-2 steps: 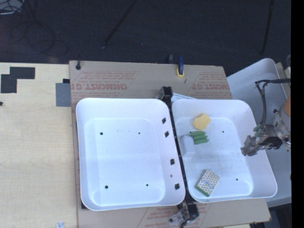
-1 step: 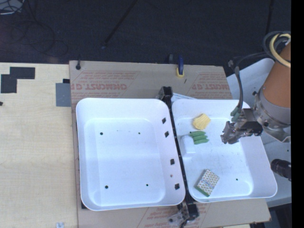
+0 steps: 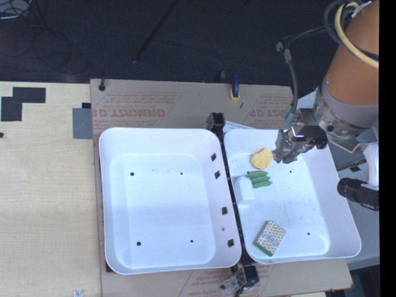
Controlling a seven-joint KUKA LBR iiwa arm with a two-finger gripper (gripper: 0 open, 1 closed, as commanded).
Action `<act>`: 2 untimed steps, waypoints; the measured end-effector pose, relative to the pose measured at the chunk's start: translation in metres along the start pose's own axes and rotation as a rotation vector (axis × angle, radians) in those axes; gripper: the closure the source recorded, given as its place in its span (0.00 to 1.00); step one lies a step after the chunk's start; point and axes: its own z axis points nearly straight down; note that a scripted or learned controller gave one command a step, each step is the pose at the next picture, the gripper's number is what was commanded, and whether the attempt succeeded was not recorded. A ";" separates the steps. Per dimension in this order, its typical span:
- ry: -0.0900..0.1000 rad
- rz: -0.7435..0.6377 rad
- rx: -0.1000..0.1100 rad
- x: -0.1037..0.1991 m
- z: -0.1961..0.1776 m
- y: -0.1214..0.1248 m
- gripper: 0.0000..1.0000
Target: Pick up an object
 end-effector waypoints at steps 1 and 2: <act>-0.001 0.005 0.014 0.037 0.082 0.017 1.00; 0.000 0.003 0.002 0.086 0.024 0.038 1.00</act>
